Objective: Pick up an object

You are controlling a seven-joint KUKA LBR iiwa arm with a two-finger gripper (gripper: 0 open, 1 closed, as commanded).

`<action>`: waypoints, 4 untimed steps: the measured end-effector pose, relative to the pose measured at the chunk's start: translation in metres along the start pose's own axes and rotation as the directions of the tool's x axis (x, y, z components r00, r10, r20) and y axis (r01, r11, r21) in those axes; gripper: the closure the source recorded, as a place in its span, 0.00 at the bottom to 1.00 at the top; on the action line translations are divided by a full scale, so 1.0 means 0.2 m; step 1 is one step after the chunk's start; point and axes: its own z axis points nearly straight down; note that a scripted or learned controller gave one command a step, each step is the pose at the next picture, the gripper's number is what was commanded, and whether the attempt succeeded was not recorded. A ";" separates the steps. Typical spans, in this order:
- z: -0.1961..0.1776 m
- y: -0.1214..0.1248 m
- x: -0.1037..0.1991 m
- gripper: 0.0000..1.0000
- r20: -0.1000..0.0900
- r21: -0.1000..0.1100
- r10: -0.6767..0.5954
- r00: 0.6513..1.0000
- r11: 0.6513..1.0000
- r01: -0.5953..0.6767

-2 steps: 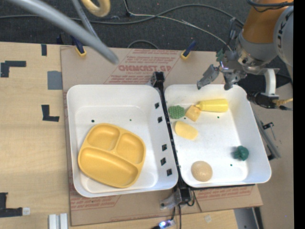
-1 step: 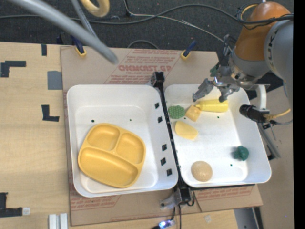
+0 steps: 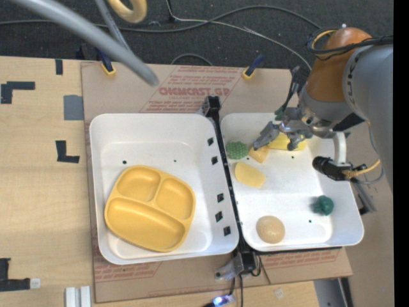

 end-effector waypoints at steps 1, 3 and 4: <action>0.32 -0.01 0.03 0.00 -0.001 0.001 -0.002 1.000 1.000 0.002; -0.06 -0.01 0.01 1.00 0.000 -0.013 -0.001 1.000 1.000 0.001; -0.32 0.00 0.02 1.00 0.000 -0.012 -0.002 1.000 1.000 0.002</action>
